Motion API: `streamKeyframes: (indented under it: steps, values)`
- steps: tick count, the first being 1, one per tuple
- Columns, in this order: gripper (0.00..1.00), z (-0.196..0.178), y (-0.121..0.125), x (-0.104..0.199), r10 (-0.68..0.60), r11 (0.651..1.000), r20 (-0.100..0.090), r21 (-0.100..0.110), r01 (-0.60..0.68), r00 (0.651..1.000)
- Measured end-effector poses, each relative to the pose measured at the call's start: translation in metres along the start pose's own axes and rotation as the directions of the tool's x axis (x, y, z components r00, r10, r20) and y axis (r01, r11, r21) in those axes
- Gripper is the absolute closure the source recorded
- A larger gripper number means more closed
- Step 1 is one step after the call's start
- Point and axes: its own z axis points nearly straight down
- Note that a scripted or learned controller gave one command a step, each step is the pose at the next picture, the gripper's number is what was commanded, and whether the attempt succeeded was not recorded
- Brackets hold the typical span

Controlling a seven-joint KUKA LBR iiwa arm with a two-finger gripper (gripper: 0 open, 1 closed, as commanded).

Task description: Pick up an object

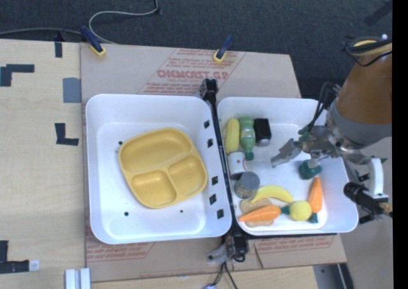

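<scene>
Over the right bin (331,221) my claw (290,152) hangs with nothing in it, fingers' set unclear to me, so next I judge a descent toward the banana (275,192) below.

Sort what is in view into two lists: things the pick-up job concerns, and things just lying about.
Belongs to the job:
gripper, over the right bin
pickable items in that bin: corn cob, green bottle, black block, banana, two carrots, lemon, teal piece

Just lying about:
yellow divided plate in the left bin
cardboard sheet
yellow clamps
</scene>
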Motion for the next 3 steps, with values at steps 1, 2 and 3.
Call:
streamKeyframes:
  steps: [1, 2, 3]
  values:
    - [0.0, 0.051, 0.111, -0.01, -0.001, 1.0, 0.0, 0.001, 0.001, 1.0]
    - [0.0, 0.153, 0.172, 0.004, -0.001, 1.0, 0.003, -0.004, 0.001, 1.0]
    - [1.0, 0.143, 0.172, 0.005, -0.001, 1.0, 0.003, -0.002, 0.001, 1.0]
